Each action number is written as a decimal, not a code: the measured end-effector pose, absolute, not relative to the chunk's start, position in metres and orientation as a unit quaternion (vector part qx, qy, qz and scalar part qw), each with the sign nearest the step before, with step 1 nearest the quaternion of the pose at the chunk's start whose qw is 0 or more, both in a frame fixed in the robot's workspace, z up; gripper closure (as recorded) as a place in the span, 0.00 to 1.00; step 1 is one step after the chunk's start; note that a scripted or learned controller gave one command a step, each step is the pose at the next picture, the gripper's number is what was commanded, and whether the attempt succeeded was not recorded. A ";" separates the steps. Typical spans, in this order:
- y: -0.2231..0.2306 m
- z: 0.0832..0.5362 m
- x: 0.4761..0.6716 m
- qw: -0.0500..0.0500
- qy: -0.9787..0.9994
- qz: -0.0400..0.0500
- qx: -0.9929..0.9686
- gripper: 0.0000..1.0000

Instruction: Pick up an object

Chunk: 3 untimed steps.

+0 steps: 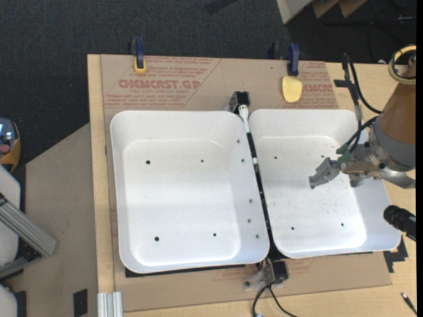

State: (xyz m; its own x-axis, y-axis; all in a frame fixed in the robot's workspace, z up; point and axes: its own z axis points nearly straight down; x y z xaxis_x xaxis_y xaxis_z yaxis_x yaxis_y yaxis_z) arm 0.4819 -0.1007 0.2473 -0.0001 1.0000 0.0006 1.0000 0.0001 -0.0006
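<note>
We see the grey two-finger tool (320,177) above the shallow white right bin (299,243), cannot tell its state, and read "CHEMCAST GP" on the brown tabletop (165,78).

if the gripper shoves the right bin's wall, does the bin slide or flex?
It probably won't slide: a black bar pins the right bin along the edge it shares with the left bin, apparently clamped at both ends. The wall looks thin and shallow, so it may flex a little. The smooth white surface likely gives the gripper little purchase.
</note>
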 end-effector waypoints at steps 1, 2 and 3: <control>-0.101 0.258 0.483 -0.001 -0.707 -0.001 -0.707 1.00; -0.208 0.335 0.498 -0.006 -0.705 -0.001 -0.709 1.00; -0.131 0.261 0.543 0.003 -0.710 0.000 -0.705 1.00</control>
